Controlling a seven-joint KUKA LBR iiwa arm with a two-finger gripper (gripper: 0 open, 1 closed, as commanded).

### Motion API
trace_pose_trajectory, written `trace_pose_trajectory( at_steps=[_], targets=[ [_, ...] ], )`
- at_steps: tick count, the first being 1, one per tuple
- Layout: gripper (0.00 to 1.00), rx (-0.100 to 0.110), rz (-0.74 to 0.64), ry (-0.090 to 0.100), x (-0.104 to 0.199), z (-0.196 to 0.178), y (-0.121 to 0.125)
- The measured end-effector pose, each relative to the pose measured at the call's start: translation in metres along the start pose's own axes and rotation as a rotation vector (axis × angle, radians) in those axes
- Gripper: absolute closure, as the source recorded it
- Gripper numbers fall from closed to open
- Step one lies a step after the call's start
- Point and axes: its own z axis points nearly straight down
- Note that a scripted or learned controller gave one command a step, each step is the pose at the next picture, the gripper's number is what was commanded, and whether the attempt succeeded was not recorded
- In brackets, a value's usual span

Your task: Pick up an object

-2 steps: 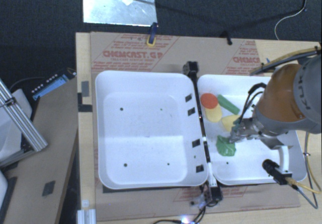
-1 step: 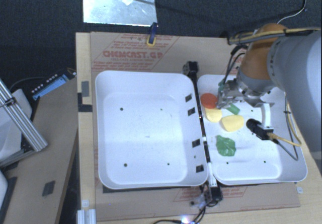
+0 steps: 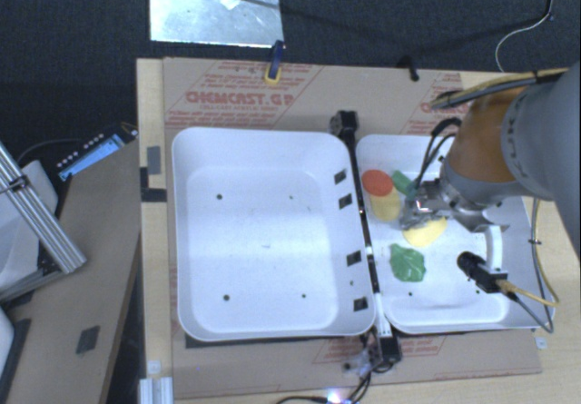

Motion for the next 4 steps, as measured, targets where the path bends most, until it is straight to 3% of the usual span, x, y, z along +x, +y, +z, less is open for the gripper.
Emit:
trace_pose_trajectory(
  at_steps=[1,2,3,4],
  targets=[
    [1.0,0.006,0.002,0.001,0.0,-0.005,-0.091],
    [1.0,-0.013,-0.012,0.001,0.052,-0.105,-0.05],
    [0.0,-0.002,-0.003,0.0,0.048,-0.1,-0.054],
    [0.0,0.002,0.001,-0.003,0.0,0.004,-0.025]
  ],
)
